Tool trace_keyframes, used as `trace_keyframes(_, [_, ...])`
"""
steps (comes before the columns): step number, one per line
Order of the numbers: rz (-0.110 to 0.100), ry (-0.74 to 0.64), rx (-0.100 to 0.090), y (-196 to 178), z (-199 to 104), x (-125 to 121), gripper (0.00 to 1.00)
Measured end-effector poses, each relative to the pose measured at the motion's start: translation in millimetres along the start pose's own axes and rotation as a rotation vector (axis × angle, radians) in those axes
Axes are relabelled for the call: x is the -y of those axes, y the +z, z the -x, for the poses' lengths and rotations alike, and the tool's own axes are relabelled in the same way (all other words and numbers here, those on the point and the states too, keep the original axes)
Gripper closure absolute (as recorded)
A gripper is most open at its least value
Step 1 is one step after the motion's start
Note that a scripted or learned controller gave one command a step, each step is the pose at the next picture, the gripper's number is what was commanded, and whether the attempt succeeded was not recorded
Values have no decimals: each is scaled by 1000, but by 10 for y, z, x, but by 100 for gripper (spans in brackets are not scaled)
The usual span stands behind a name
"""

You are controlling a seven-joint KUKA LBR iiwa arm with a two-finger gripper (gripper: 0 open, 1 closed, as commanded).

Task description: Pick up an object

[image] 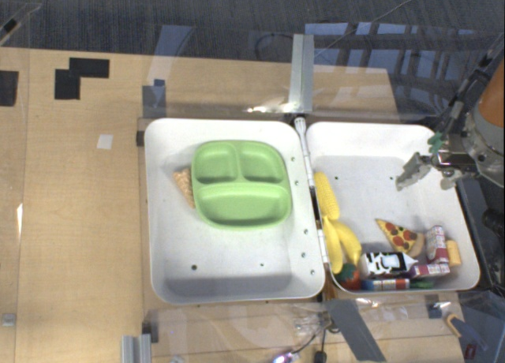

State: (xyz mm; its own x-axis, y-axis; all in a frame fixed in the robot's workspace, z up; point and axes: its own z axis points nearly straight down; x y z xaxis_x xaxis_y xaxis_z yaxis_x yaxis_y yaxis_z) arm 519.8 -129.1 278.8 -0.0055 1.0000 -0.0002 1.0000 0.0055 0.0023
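Observation:
My gripper (430, 174) hovers over the right side of the right bin (371, 156), with its fingers (410, 172) spread open and nothing between them. Below it, along the bin's front, lie a pizza slice (398, 235), a black-and-white carton (387, 263), and red and white cans (439, 248). A corn cob (327, 194) and a banana (341, 245) lie along the bin's left wall. The left bin (170, 267) holds a green divided plate (241, 182).
A tan waffle-like piece (184, 186) peeks out from under the plate's left edge. A metal divider (309, 196) separates the two bins. The back half of the right bin is bare white floor.

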Motion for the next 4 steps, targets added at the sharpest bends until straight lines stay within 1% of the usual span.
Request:
trace_keyframes(1, [0, -196, -1, 1756, 156, 321, 0])
trace_keyframes(2, [3, -194, -1, 1665, 162, 298, 100])
trace_keyframes(3, [0, -86, 0, 957, -507, -239, 100])
trace_keyframes(4, [-1, -86, -1, 959, -506, -237, 0])
